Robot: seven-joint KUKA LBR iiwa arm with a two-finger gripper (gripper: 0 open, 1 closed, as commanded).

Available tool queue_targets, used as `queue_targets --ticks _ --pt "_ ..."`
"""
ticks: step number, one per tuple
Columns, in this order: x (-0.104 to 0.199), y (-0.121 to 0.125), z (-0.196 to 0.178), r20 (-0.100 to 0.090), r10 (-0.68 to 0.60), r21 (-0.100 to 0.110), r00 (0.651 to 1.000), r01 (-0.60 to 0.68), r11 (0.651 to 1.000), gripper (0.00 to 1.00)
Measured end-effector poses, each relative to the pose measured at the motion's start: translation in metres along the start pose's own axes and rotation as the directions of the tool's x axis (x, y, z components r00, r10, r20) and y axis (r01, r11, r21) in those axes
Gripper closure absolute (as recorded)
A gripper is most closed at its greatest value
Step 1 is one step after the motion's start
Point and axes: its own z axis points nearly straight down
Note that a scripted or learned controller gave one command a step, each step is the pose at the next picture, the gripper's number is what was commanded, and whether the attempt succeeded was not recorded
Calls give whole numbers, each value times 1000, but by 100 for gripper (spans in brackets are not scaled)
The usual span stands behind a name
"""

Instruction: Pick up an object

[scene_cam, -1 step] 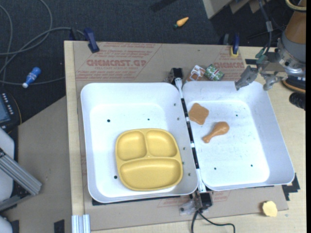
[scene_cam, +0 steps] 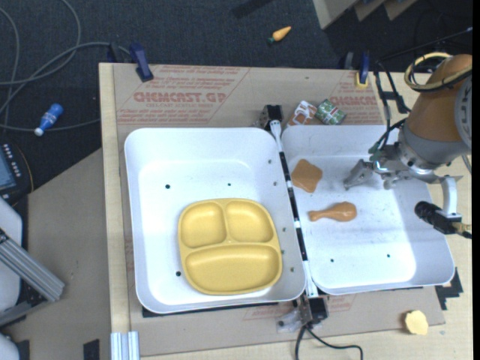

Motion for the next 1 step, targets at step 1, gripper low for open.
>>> queue_targets --ticks 1 --pt "72 -44 16 -2 -8 -7 1000 8 1000 0"
